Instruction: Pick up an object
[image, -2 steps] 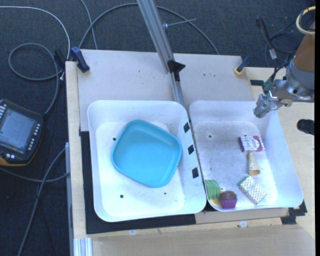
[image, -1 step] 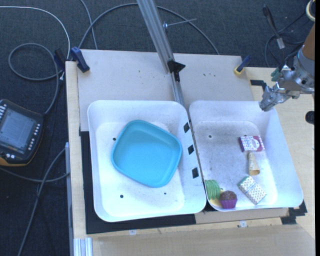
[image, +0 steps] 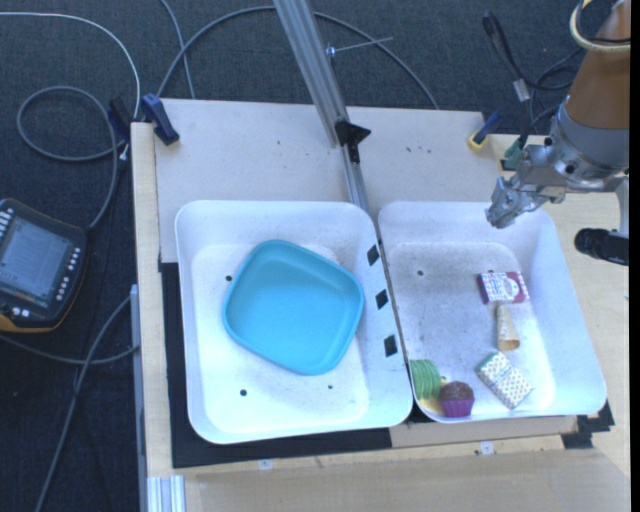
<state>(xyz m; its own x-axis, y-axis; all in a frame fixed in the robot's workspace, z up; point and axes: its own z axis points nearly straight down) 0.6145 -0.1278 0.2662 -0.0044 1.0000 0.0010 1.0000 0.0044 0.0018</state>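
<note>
My gripper hangs over the far edge of the right bin, above and apart from the objects. Nothing shows between its fingers. In that bin lie a pink-and-white packet, a tan cone-shaped piece, a patterned wrapped block, a green ridged item and a purple cupcake-like toy. A blue square plate rests in the left bin.
A metal pole slants across the bench down to the divide between the bins. Blue and yellow clamps sit at the bench's far corners. A teach pendant lies on the floor at the left, with cables around.
</note>
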